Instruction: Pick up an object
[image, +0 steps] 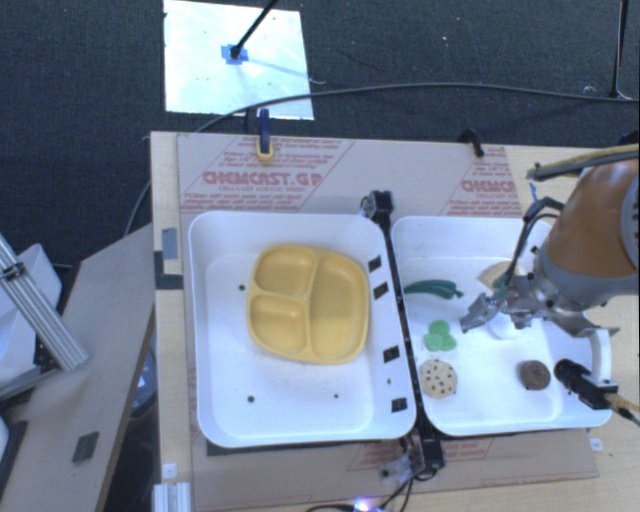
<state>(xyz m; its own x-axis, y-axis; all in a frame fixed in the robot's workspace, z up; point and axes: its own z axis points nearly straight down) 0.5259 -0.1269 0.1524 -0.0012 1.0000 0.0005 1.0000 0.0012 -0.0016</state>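
Hovering at right of frame over the right bin (470, 420), jaws' state unclear, the gripper (480, 312) is mid-approach; next it must descend onto the green piece (440, 336).

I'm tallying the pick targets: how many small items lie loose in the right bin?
5: a dark green strip near the divider, a green piece below it, a spotted cookie at the front, a brown disc, and a tan piece. The arm may hide more.

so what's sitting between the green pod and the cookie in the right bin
A small light-green piece lies between the green pod and the cookie, in the camera view, near the right bin's left wall.
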